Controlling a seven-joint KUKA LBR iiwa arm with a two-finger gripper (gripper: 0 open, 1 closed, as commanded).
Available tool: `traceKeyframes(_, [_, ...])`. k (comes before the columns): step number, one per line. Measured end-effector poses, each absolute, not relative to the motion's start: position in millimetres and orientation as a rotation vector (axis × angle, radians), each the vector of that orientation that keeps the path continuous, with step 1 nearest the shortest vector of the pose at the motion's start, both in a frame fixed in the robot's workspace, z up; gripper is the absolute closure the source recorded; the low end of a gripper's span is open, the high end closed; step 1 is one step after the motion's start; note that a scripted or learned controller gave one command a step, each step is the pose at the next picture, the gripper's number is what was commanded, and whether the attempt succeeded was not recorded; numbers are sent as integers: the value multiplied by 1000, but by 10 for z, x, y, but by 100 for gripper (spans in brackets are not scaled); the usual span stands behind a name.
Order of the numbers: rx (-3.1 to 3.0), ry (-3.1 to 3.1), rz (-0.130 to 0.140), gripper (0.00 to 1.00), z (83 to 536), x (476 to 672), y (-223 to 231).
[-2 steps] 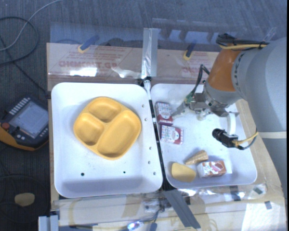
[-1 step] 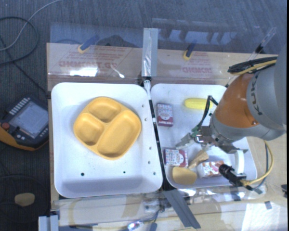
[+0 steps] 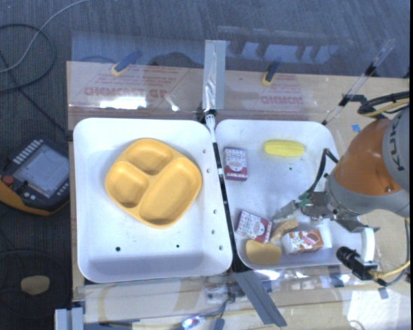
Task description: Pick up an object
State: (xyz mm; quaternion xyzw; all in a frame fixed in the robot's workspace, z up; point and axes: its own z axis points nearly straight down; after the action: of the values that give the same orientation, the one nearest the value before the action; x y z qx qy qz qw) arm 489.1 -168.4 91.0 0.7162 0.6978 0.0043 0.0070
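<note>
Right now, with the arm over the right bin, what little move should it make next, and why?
Probably a short drop straight down. The hand hovers low over the front of the right bin, just above a red and white packet that lies flat beside a yellow chip. Nothing is seen between its fingers, so lowering onto that packet seems the nearest way to a pick.

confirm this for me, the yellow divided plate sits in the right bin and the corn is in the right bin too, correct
Not quite. The camera view shows the yellow divided plate in the left bin, not the right one. The corn is indeed in the right bin, near its far edge.
</note>
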Motion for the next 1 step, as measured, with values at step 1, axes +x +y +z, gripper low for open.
traceKeyframes(1, [2254,2181,11,0,902,5143,-1834])
